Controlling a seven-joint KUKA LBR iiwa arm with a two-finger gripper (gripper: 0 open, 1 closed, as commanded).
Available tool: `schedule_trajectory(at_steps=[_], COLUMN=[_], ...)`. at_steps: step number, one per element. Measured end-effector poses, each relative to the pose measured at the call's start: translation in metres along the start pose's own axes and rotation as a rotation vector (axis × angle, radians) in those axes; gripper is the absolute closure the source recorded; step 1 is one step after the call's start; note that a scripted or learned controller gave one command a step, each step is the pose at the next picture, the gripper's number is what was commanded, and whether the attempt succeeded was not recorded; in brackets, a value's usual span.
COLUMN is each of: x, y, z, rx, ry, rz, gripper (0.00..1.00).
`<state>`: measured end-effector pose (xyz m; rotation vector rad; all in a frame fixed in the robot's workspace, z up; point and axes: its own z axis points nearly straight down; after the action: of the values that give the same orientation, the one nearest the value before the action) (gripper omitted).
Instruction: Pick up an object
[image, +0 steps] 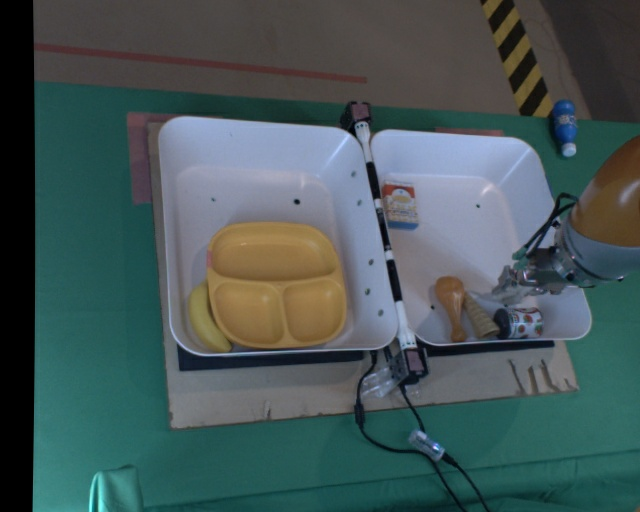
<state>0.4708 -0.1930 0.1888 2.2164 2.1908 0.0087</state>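
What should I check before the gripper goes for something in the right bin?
1. Gripper over right bin, near the front corner: ok.
2. Targets nearby: can, cone, drumstick: ok.
3. Room around the can: not ok, the cone touches it and the bin wall is close.
4. Finger opening: cannot tell.
5. Box lies apart at the back, an easier pick: ok.
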Motion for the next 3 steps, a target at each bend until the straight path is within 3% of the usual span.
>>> schedule_trajectory(at_steps=[1, 2, 3], x=[0.0, 0.096, 0.094], y=[0.0, 0.002, 0.004], z=[0.0, -0.001, -0.014], rx=[-0.002, -0.007, -0.015], ry=[0.001, 0.006, 0.003], rz=[0.001, -0.004, 0.003], gripper=[1.0, 1.0, 1.0])
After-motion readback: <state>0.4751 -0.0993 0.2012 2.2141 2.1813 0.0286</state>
